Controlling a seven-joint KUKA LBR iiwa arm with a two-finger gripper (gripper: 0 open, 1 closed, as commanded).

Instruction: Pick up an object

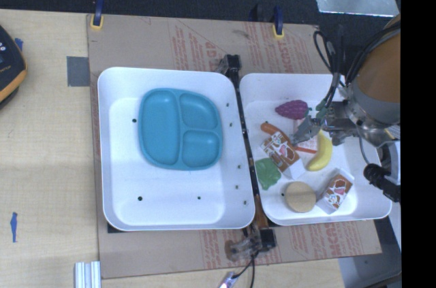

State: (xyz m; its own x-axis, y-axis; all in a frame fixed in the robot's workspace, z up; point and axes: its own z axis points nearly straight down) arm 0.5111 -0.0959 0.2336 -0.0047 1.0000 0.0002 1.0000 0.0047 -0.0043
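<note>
The right white bin (368, 212) holds several small things: a purple grape bunch (291, 108), an orange sausage-like piece (271, 127), a printed packet (281, 149), a green piece (267, 174), a yellow banana (321, 152), a round tan disc (300, 197) and a small carton (336, 191). My gripper (308, 131) reaches in from the right and hangs over the middle of this bin, just above the banana's upper end and right of the packet. I see nothing held in it.
The left white bin (116, 198) carries a blue divided plate (180, 129). Cables loop above the arm's wrist (330, 48). A yellow-and-black device (8, 69) lies at the bench's left edge. Blue clamps (277, 18) pin the cardboard at the back.
</note>
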